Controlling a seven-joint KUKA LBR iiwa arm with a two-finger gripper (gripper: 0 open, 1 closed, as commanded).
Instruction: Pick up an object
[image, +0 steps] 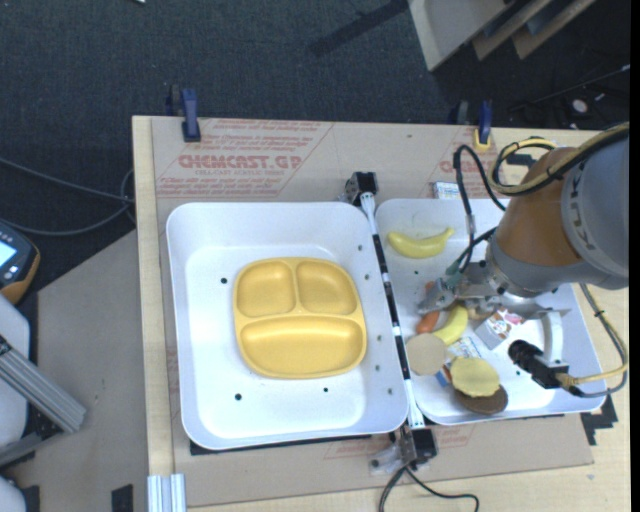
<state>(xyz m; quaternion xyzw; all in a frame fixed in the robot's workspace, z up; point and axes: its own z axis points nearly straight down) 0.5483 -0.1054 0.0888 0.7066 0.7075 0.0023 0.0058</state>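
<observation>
Toy food pile (455, 330) sits at the pincer's (470, 300) 7 o'clock; pincer opening can't be told, so it should drop on one item, not between.

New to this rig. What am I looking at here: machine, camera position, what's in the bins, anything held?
One picture, taken by a fixed camera above the bench, looking down at a slant. The grey and orange shape on the right is a robot arm reaching into the right bin; its gripper is down among the items, and whether it holds anything cannot be told. That bin contains toy food: a banana near the top, plus a burger, a beige disc and small pieces crowded together. The left bin holds a yellow divided plate. Both bins sit on a board with clamps at its far edge.
</observation>
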